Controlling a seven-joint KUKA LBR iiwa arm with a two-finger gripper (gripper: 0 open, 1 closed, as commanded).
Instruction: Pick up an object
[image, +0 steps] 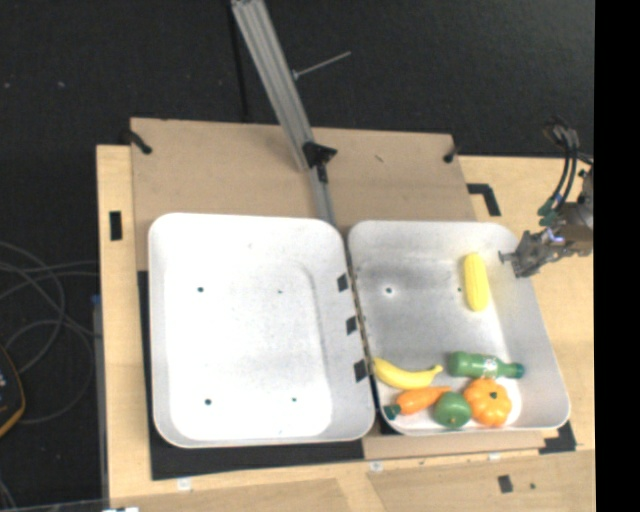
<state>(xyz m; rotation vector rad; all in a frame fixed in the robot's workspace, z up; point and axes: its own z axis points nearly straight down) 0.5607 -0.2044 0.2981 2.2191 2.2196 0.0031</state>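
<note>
Looking down on two white bins side by side. Left bin (245, 330) bare white. Right bin (430, 270) holding a corn cob (476, 281) upright near its far right corner. Clustered along the near edge: banana (405, 374), green bottle (483, 366), carrot (420, 400), green pepper (453, 409), orange pumpkin (489, 401), the last three touching. Gripper (522, 258) hovering over the right rim, just right of the corn cob, nothing seen between its tips; whether released or clenched, cannot tell.
</note>
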